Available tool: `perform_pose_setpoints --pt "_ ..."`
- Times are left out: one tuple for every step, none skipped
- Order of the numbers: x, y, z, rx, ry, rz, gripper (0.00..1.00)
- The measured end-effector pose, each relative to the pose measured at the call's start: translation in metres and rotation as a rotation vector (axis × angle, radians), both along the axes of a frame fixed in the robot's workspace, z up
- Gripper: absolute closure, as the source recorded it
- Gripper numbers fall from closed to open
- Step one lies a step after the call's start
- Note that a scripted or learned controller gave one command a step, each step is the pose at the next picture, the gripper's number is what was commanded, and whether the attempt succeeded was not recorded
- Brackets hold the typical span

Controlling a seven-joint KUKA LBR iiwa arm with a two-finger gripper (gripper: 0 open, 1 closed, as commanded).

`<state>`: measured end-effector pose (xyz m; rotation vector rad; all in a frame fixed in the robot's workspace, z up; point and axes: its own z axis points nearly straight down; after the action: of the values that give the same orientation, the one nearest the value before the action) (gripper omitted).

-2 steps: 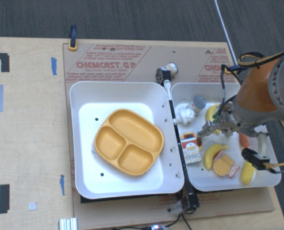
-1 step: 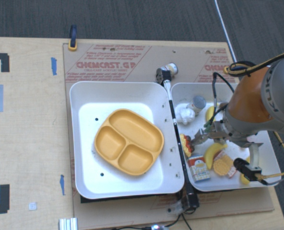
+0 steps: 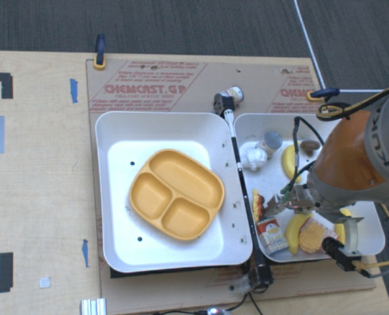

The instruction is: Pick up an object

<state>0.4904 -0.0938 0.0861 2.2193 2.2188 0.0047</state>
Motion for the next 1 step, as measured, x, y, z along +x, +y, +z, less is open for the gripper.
perform_pose_setpoints --pt "0.0018 -0.0003 0.0107 -0.002 -0.005 -0.001 1.0"
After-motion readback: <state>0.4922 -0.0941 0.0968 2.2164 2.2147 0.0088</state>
